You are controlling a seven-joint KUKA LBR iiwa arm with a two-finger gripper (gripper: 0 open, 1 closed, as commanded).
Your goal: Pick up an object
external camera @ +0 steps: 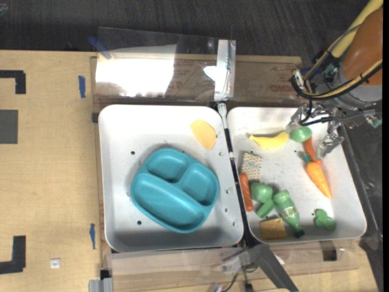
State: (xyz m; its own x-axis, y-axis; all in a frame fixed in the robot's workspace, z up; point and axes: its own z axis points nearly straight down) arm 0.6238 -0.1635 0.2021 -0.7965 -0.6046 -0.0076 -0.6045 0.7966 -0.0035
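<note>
Camera view: we list the gripper (316,125) low at the right bin's (355,193) far end, above a carrot (318,174), beside a banana (271,140); grip state we cannot tell. Left bin (115,163): teal tray (175,188).

Arm (364,35): the visible section carries a rounded orange band, with a pale yellow-tan strip running diagonally above it toward the upper right corner and a light grey housing just beneath the orange. Several black cables, with one yellow lead among them, loop out from the wrist on its left side. Gripper (319,132): a cluttered assembly of bright metal brackets and dark fittings, too small and tangled to resolve individual screws or markings.
</note>
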